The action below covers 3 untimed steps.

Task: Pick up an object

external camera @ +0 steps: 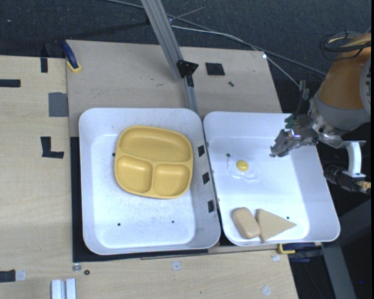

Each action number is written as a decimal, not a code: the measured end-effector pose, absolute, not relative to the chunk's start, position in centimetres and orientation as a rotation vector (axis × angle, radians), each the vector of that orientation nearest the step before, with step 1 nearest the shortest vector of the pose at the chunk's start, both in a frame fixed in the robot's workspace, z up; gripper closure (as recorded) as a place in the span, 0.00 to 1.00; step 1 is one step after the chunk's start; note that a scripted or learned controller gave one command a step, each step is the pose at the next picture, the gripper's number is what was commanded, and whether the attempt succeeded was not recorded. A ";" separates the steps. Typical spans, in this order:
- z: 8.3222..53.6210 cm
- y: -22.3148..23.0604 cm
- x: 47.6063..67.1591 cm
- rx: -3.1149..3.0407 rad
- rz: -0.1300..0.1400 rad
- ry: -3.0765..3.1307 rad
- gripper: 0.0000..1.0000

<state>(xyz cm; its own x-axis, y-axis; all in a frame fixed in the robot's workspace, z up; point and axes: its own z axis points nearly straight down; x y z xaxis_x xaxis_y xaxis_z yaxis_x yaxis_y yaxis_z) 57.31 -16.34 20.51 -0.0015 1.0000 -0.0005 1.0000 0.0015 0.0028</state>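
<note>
The right bin (311,185) holds a toy fried egg (242,167) near its middle, plus a tan bread roll (245,222) and a tan wedge-shaped slice (274,223) side by side at its front edge. A yellow divided plate (154,161) lies in the left bin (100,185). My gripper (282,147) hangs over the right bin's far right part, to the right of the egg and a little behind it. Nothing shows between its fingers.
A slanted metal pole (168,36) reaches down to the gap between the bins at the back. Black clips (206,178) line the divider between the bins. The arm's grey body (346,98) overhangs the right bin's right rim.
</note>
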 end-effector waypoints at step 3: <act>24.4 -4.1 56.6 2.216 -0.002 2.230 1.00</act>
